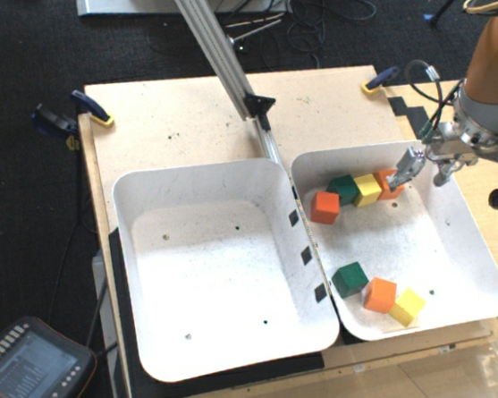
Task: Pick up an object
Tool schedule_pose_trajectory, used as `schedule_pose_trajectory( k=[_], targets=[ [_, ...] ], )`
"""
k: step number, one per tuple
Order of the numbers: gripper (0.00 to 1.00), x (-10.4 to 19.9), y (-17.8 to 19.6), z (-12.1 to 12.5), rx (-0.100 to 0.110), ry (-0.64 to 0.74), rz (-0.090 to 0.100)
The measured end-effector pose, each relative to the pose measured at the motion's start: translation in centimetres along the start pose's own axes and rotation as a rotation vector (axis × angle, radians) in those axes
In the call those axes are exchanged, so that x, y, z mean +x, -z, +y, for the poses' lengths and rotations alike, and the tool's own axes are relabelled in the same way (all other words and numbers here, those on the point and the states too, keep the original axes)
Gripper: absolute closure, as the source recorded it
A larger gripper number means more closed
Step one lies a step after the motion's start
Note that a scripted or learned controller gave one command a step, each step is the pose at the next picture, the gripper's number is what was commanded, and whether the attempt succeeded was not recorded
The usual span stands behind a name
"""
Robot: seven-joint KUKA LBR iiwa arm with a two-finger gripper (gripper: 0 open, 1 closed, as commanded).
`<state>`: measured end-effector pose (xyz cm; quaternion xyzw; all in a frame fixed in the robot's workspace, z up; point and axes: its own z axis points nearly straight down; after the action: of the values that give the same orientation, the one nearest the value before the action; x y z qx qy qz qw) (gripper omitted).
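The right bin (453,213) holds several coloured blocks. A row lies near its back wall: an orange block (326,206), a green block (344,189), a yellow block (368,189) and another orange block (389,186). Towards the front sit a green block (349,278), an orange block (380,295) and a yellow block (407,306). My gripper (424,170) hangs over the bin's back right corner, open, with nothing between its fingers. Its left finger (405,167) overlaps the right end of the back row, at the orange block.
The left bin (138,252) stands beside the right one. A slanted metal pole (212,45) rises from the back edge between the bins. Blue and yellow clamps (94,109) grip the bench's back corners. A control pendant (23,379) lies at the lower left.
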<state>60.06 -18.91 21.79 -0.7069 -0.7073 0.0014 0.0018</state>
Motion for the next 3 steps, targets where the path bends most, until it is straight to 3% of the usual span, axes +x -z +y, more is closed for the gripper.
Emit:
schedule_pose_trajectory(
  k=[2, 3],
  targets=[
    [0.0, 0.5, -12.5, -0.8, 0.001, -0.001, 0.001],
    [1.0, 0.4, -11.1, -0.6, -0.007, -0.002, -0.002]
  ],
)
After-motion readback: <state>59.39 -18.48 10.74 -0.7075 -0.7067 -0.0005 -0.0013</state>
